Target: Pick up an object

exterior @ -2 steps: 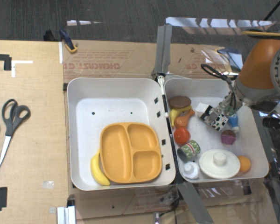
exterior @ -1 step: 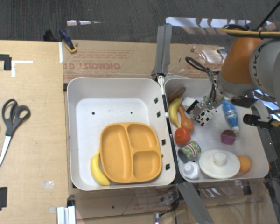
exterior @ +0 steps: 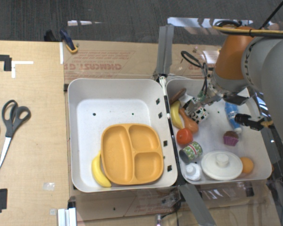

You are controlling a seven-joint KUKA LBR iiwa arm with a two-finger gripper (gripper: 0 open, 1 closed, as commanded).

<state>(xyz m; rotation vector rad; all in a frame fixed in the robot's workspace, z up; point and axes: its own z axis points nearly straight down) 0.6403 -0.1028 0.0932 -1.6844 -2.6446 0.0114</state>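
One gripper [exterior: 196, 108] low in right bin [exterior: 259, 173] | grip state unclear, perhaps over banana [exterior: 176, 115]

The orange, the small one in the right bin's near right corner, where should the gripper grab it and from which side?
Probably straight from above, fingers closing across the orange's round middle. The white lid sits against its left and the bin's wall runs close on its right, so the sides are crowded.

hand [exterior: 196, 108] low among right-bin clutter [exterior: 212, 145]
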